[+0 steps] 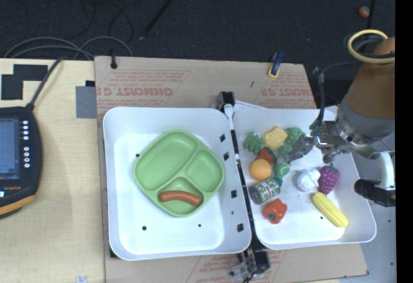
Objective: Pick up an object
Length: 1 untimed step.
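— Where the arm (371, 91) reaches in from the right, what is the gripper (298, 149) doing?

— It sits low over the right bin (361, 227), pointing left into the heap of toy food. Its dark fingers lie against the green pieces there, and I cannot tell whether they are spread or closed, nor whether anything sits between them.

— What lies nearest?

— A piece of broccoli (295, 136) and a yellow corn chunk (275, 137) just beside the tip, with another green leafy piece (253, 143) further left. Below those, an orange (261, 169), touching a small red piece above it.

— And further out?

— A small can (265, 191) lying on its side, a red pepper (275, 210) below it, a white object (307, 179) near the bin's middle, purple grapes (328, 178) right beside it, and a yellow corn cob (330, 209) toward the lower right.

— The other bin?

— The left bin (122, 224) bears a green divided plate (178, 172), and a sausage (181, 197) lies in its lower compartment.

— Anything outside the bins?

— A handheld controller (16, 153) with a screen rests on the bench at far left, cardboard (174, 85) lies under both bins, and a blue clip (275, 64) sits at its top edge.
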Available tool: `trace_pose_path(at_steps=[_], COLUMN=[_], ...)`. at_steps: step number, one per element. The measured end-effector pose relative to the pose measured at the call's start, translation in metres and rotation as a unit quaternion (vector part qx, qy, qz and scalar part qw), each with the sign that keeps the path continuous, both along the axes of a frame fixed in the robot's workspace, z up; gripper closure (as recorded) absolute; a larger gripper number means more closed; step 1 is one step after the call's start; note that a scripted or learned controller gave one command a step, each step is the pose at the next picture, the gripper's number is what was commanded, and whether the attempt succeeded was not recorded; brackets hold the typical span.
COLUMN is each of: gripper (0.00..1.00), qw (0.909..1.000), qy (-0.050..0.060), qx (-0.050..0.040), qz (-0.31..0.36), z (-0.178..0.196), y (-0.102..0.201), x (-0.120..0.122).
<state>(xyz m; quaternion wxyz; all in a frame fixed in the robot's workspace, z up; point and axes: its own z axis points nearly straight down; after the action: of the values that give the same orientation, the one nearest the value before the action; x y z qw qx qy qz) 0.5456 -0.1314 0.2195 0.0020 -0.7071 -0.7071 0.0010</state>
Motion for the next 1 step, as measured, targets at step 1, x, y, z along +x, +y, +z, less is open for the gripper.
trace_pose_path(at_steps=[1], gripper=[1.00], qw=[1.0000], qy=[0.001], qx=[0.0004], qz=[0.000], z=[0.0097], y=[-0.0008], x=[-0.0002])
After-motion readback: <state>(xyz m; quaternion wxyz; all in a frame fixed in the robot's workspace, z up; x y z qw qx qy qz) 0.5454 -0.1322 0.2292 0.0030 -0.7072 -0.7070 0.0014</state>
